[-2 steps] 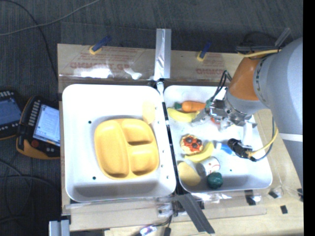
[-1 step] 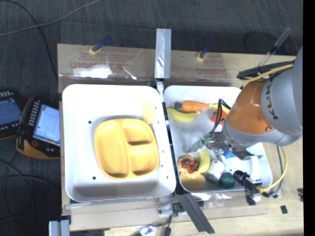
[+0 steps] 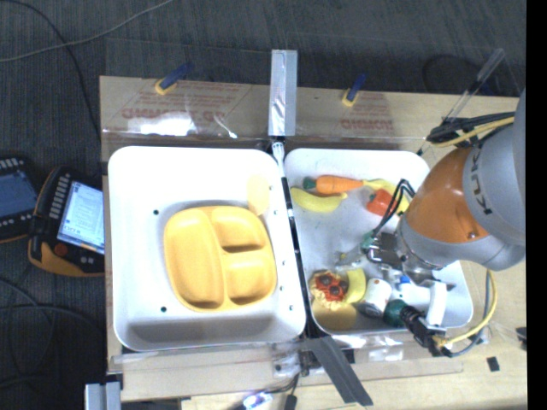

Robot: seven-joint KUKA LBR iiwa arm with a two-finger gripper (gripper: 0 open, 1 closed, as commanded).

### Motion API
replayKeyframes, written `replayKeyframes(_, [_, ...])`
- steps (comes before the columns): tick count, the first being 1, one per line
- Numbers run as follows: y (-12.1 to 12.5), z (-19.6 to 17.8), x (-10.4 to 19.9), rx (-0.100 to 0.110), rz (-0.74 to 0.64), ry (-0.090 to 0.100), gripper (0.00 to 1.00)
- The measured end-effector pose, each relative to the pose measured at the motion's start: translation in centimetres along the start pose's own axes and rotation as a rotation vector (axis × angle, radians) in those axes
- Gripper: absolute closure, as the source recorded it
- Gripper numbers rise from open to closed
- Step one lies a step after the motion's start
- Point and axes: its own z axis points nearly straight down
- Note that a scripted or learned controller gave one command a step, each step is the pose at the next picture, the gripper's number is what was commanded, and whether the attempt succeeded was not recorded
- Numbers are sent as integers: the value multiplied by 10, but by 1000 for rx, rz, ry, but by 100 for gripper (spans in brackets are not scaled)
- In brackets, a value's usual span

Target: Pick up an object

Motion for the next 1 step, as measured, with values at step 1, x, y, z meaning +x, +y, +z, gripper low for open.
replayKeyframes(1, [0, -9, 0, 1, 0, 0, 100])
